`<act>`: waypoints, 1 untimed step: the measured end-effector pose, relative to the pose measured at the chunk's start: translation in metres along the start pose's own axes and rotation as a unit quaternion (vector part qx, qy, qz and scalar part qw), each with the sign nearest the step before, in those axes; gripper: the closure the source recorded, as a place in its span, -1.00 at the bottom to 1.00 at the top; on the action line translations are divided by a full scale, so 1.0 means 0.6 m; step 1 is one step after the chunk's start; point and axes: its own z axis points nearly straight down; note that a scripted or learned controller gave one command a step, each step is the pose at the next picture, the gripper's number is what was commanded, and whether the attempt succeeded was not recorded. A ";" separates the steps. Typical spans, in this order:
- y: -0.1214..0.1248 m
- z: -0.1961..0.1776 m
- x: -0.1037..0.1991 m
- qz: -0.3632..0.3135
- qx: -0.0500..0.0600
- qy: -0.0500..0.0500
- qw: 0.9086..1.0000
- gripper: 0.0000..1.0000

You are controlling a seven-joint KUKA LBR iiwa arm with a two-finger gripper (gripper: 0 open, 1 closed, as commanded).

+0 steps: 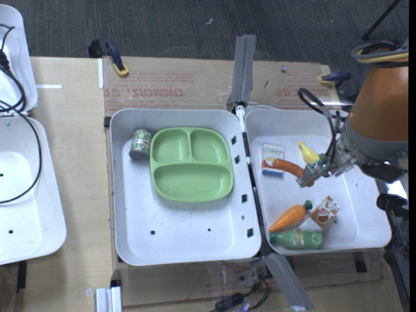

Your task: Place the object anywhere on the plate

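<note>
A green three-compartment plate (192, 164) lies in the left bin (130, 226) with nothing on it. The right bin (364, 233) holds several toy foods: a red-orange sausage-like piece (283, 166), a yellow banana (307, 152), a carrot (289, 218), a green bottle (296, 239) and a small brown carton (325, 212). My gripper (312, 173) is low in the right bin, at the right end of the red-orange piece and just below the banana. Nothing is visibly held.
A small tin can (140, 143) stands in the left bin, just left of the plate. A white card with blue print (273, 153) lies under the red-orange piece. A grey divider (244, 70) rises between the bins at the back.
</note>
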 end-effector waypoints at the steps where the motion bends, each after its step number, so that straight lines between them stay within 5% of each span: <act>1: 0.021 0.063 0.097 -0.122 0.001 0.001 0.993 1.00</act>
